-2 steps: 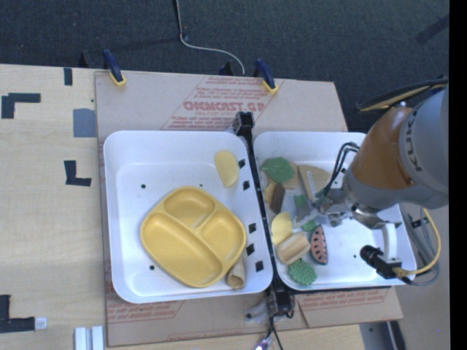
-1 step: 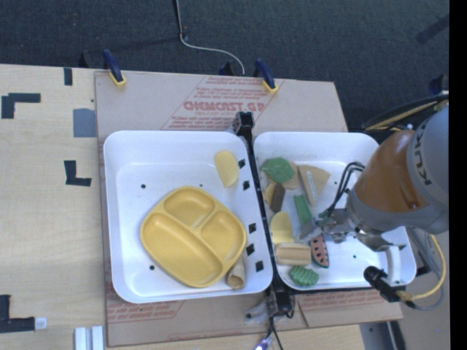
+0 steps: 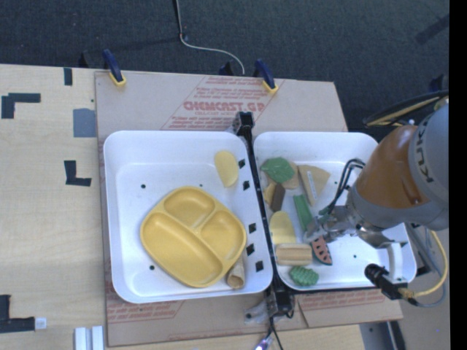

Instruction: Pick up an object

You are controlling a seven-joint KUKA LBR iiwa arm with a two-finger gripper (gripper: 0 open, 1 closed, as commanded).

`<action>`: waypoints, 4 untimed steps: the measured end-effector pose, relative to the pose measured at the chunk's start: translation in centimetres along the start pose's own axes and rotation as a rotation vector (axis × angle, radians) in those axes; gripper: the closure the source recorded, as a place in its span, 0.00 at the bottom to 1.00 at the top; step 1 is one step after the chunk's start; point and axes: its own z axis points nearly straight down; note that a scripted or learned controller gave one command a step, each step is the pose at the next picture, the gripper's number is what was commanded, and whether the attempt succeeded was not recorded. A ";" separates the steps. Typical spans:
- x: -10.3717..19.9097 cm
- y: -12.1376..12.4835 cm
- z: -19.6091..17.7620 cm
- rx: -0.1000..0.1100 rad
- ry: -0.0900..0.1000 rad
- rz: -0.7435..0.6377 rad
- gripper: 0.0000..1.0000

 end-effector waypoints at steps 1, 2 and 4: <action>3.5 5.5 1.0 0.001 -0.012 0.001 1.00; 3.5 5.4 0.0 -0.003 -0.010 0.003 1.00; 4.3 3.8 -8.9 0.001 -0.010 0.003 1.00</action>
